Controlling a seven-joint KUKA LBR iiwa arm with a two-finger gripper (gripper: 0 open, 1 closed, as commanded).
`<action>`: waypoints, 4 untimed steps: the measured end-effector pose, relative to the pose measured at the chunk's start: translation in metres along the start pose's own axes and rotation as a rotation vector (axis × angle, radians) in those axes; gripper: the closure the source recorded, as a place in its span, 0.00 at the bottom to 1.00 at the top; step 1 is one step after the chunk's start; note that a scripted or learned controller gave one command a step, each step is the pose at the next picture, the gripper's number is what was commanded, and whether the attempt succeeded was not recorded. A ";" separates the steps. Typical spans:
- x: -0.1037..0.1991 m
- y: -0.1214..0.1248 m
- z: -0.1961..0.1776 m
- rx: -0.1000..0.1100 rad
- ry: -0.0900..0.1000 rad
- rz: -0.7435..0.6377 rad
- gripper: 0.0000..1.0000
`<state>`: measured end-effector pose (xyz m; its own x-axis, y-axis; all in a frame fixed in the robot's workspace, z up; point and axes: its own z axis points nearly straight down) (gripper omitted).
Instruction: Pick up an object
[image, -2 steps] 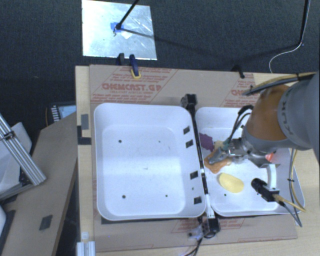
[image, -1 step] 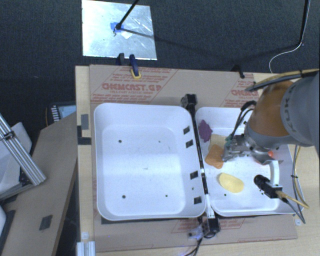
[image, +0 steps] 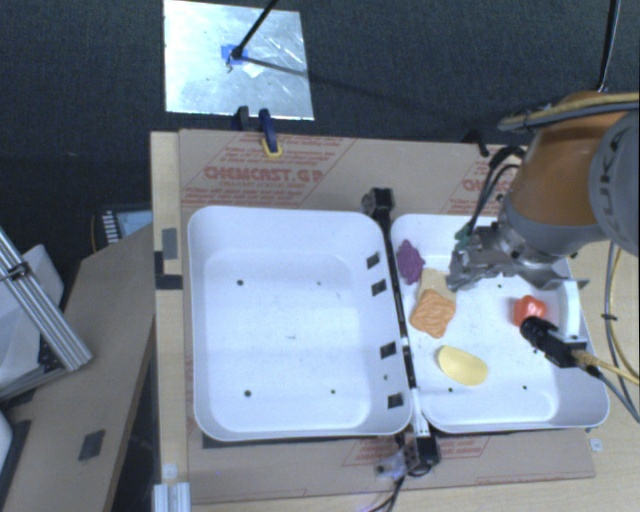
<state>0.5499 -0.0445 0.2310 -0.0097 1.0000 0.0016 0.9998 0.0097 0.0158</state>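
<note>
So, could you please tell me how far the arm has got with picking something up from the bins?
Done: the gripper has reached into the right white bin, near its back. In hand: nothing visibly. It sits close to the small purple piece and the orange waffle-textured piece. Left: grasping and lifting one. The flat yellow oval and red-orange piece lie apart on the bin floor.

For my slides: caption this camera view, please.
Gripper poised over right bin holding purple, orange, yellow and red objects.
</note>
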 end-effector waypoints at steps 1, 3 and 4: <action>0.057 -0.010 -0.111 0.000 0.002 -0.002 1.00; 0.161 -0.037 -0.263 0.010 0.002 0.000 1.00; 0.225 0.026 -0.183 0.021 -0.002 0.001 1.00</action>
<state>0.5712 0.1808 0.4143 -0.0086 1.0000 -0.0003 1.0000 0.0086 -0.0048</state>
